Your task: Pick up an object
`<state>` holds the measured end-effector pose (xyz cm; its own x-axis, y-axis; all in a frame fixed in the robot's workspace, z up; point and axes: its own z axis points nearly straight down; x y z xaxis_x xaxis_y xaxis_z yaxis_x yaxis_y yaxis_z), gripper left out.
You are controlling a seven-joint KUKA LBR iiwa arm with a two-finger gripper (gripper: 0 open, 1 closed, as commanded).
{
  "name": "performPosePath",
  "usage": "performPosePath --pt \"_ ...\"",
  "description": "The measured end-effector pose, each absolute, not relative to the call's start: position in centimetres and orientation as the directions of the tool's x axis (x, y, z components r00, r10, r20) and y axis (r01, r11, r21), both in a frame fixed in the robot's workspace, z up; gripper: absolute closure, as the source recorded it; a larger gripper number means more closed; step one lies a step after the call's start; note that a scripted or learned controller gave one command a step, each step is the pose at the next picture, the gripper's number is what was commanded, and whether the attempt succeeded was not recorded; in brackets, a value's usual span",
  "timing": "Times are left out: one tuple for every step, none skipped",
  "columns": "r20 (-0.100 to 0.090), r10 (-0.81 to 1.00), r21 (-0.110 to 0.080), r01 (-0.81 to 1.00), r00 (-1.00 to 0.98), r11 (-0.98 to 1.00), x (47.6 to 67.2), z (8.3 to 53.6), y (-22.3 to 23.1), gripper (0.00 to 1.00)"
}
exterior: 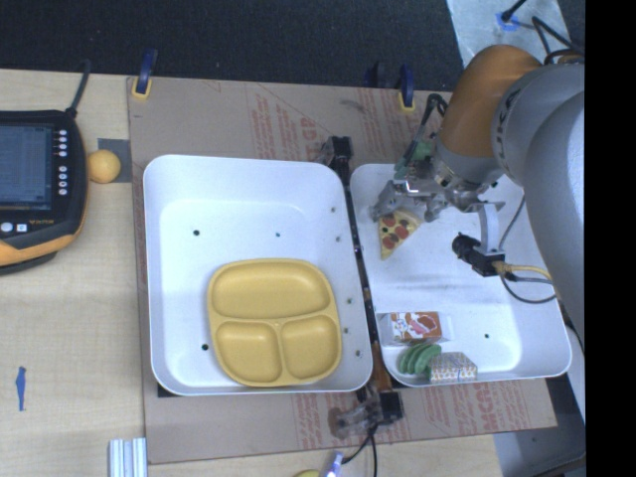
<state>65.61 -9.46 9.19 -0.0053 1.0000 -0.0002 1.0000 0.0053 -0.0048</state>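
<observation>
End effector (399, 205) — seemingly touching pizza slice (395, 233)

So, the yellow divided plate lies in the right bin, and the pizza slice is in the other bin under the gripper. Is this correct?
Not quite. The camera view shows the yellow plate in the left bin, not the right one. The pizza slice is in the other bin, the right bin, just below the gripper, as you said.

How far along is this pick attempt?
Done: the gripper is down in the right bin, right at the toy pizza slice. In hand: nothing visibly held; the slice lies on the bin floor. Left: grasping and lifting.
</observation>
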Motion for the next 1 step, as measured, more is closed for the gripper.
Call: performPosePath --pt "0.0 1.0 -0.003 1.0 -0.004 0.004 65.64 9.21 -9.86 0.0"
